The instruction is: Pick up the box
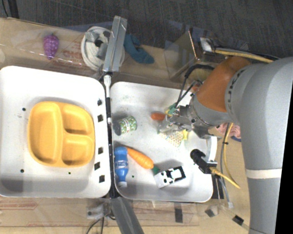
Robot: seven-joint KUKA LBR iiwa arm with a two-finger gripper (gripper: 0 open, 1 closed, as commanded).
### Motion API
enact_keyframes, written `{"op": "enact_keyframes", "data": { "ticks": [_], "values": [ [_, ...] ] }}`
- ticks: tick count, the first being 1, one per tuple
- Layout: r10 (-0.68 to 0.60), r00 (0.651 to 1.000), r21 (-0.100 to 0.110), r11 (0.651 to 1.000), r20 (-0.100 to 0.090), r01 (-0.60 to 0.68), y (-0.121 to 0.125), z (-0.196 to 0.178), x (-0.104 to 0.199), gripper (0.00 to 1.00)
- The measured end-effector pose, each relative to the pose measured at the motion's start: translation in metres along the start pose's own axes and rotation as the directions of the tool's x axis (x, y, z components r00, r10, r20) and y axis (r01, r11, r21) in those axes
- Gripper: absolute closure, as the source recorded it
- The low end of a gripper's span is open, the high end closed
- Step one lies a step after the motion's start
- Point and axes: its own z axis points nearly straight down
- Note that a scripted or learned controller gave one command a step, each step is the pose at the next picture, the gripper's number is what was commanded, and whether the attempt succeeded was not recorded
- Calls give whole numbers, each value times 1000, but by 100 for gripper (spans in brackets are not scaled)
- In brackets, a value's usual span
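Box (170, 176) lies flat just beside the carrot's (139, 158) green end, open from above for a grab. Tool (174, 127) hangs well behind the carrot, not lined up yet. Spread or pressed together? Can't tell.

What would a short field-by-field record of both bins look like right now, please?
left bin: yellow divided tray
right bin: box, carrot, blue bottle, green can
gripper: above the right bin's middle, apart from the box
box state: on the bin floor, by the carrot's end, not held
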Motion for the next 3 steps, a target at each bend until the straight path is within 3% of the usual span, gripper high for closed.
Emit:
{"op": "enact_keyframes", "data": {
  "ticks": [1,2,3],
  "values": [
    [0,1000,0,1000,0,0,0,0,0,0],
    [-138,990,9,990,-5,138,37,11,-7,0],
    [-145,989,2,989,4,145,39,0,-7,100]
  ]
}}
